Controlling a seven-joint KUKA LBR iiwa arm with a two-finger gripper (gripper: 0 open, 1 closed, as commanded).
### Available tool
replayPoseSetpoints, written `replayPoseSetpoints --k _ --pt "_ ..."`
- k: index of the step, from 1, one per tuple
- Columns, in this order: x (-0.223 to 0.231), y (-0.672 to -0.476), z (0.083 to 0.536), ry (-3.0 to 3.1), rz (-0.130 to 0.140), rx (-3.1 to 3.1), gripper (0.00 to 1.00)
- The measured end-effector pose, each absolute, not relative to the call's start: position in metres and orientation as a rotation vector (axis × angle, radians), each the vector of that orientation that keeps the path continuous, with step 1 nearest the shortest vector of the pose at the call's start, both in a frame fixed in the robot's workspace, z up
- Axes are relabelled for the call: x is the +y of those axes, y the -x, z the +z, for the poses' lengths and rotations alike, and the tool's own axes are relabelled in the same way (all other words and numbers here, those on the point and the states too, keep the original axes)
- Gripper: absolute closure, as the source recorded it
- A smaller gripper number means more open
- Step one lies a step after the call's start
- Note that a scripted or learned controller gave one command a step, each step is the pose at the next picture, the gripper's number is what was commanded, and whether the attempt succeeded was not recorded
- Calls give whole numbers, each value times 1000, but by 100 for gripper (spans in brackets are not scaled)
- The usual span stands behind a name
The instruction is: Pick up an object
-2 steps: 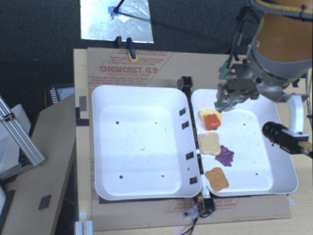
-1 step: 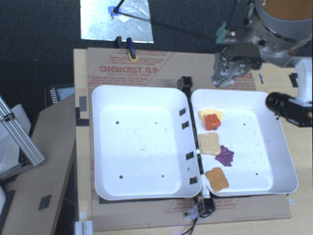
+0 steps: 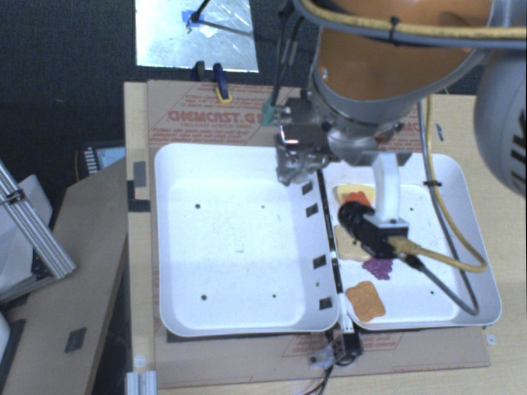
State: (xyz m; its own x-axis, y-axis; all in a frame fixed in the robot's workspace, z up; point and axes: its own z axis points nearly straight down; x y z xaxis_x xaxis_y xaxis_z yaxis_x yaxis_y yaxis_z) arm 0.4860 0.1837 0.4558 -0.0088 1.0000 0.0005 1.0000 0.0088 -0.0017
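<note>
White plastic makes up both bins. The left bin [image 3: 230, 237] has a few dark specks on its floor. The right bin [image 3: 449, 220] holds four small things along its nine o'clock side. An orange-red piece [image 3: 356, 194] sits toward twelve o'clock, half tucked under the robot's hardware. Below it is a pale yellow piece [image 3: 349, 250], mostly covered, so its outline is hard to read. A purple scrap [image 3: 380, 267] lies just beside that. A tan slice [image 3: 365, 300], much like toast, lies in full view near six o'clock.

The fingers [image 3: 290, 174] hang over the twelve o'clock end of the ridge where the bins meet. They are blurred and seen from above, so I cannot tell whether they are spread or pressed together. The arm [image 3: 395, 39], with its orange band, is cut off at the top and blocks the right bin's far corner.

Brown cardboard [image 3: 206, 115] with red lettering lies under the bins on a pale table [image 3: 90, 262]. A blue clip [image 3: 221, 77] grips the cardboard's far edge. At twelve o'clock a shiny sheet [image 3: 196, 19] lies on a dark floor [image 3: 58, 56], and at nine o'clock a metal rail [image 3: 29, 229] is cut off.
</note>
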Motion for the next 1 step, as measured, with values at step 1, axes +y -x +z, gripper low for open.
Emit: replayPoseSetpoints --k 1 --pt "237 -506 523 2214 -16 -2232 100"
